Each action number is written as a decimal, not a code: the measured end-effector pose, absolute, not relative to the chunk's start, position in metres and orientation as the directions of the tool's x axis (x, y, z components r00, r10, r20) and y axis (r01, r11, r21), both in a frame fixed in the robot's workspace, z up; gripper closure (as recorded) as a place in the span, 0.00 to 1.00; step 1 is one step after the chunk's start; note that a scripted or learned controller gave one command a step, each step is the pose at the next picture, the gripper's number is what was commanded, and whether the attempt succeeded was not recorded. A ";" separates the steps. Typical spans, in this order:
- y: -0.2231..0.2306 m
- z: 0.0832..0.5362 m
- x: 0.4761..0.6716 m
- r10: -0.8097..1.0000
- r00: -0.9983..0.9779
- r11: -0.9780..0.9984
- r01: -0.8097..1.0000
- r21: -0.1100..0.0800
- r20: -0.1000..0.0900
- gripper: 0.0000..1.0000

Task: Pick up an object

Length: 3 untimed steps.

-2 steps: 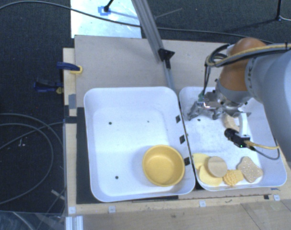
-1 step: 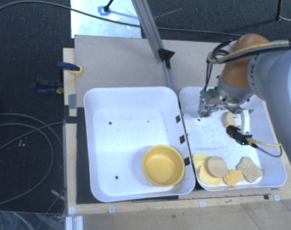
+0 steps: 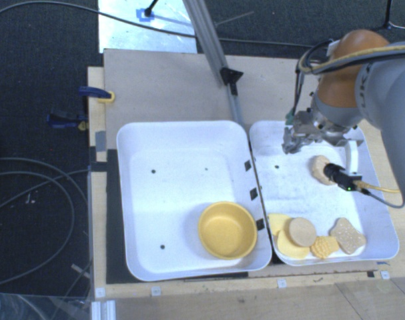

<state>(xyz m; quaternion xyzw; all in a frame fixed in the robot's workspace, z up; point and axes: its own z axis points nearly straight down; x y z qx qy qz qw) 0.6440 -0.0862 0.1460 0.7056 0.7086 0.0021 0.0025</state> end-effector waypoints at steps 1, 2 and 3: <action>-0.089 0.193 0.639 1.000 -0.002 0.002 1.000 0.007 -0.001 1.00; -0.088 0.237 0.644 1.000 -0.006 0.006 1.000 0.007 -0.001 1.00; -0.088 0.292 0.645 1.000 -0.007 0.007 1.000 0.009 -0.001 1.00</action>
